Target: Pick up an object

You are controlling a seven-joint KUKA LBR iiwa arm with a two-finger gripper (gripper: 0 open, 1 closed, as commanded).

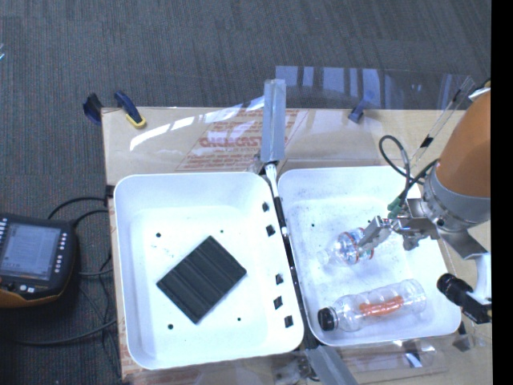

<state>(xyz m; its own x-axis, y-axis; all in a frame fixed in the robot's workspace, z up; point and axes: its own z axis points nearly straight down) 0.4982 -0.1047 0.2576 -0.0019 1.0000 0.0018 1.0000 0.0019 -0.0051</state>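
Gripper (367,241): in right bin (309,187), fingers seemingly closed on small clear object (349,247); clear bottle (375,305) lay nearer; black pad (201,278) in left bin (132,195).

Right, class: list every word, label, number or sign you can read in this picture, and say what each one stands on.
No text here can be read with certainty.
Reddish print on the brown cardboard sheet behind the bins: blurred under glare, unreadable.
Lit screen of the black and orange handheld control pendant on the floor: too small to read.
Coloured label on the small clear plastic bottle at the gripper: blurred.
Orange insert in the large clear plastic bottle: no legible text.
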